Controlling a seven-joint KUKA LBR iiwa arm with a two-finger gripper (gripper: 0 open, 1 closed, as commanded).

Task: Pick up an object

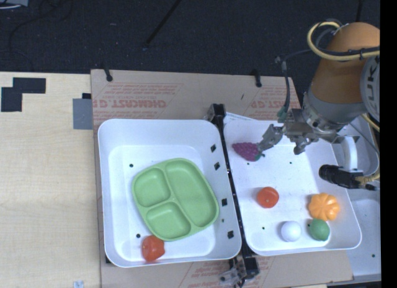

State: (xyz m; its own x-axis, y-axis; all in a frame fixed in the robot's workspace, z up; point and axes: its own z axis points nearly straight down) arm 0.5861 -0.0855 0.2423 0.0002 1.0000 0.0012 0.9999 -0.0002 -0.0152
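Gripper is hanging with fingers spread, unloaded, its left finger touching the purple grape bunch at nine o'clock: probably light, knobbly plastic, best pinched across its middle.

The arm is cut off beside the right bin, so only its end shows. It covers the far right corner of that bin. The small red thing by the green plate is too blurry to name. The purple thing is fuzzy too.
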